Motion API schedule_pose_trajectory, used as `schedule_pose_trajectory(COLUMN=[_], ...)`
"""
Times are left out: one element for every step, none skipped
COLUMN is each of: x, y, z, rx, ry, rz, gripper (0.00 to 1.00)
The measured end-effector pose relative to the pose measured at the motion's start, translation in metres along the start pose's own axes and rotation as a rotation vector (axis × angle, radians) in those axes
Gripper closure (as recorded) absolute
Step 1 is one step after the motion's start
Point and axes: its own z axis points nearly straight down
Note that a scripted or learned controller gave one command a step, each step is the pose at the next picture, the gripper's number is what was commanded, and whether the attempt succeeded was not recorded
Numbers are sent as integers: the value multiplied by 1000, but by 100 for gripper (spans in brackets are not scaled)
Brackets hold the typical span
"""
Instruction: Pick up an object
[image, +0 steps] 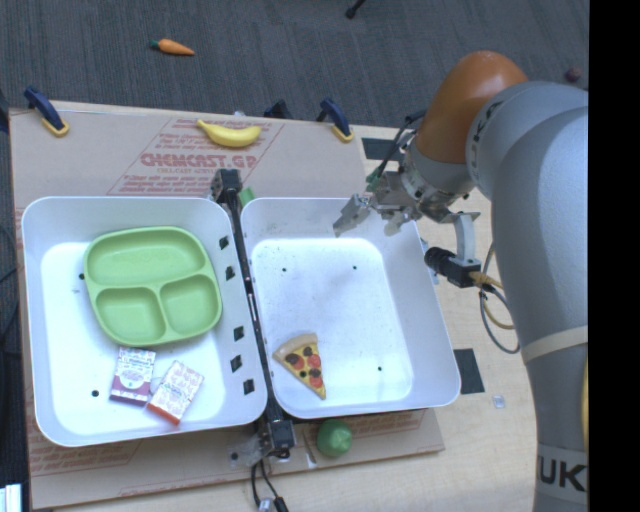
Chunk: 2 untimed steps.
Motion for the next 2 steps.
schedule_pose_trajectory(x=[-22,-21], y=[0,1], z=[72,61], rx=[3,2], ry=[1,1], rz=[0,-3], gripper=[0,100])
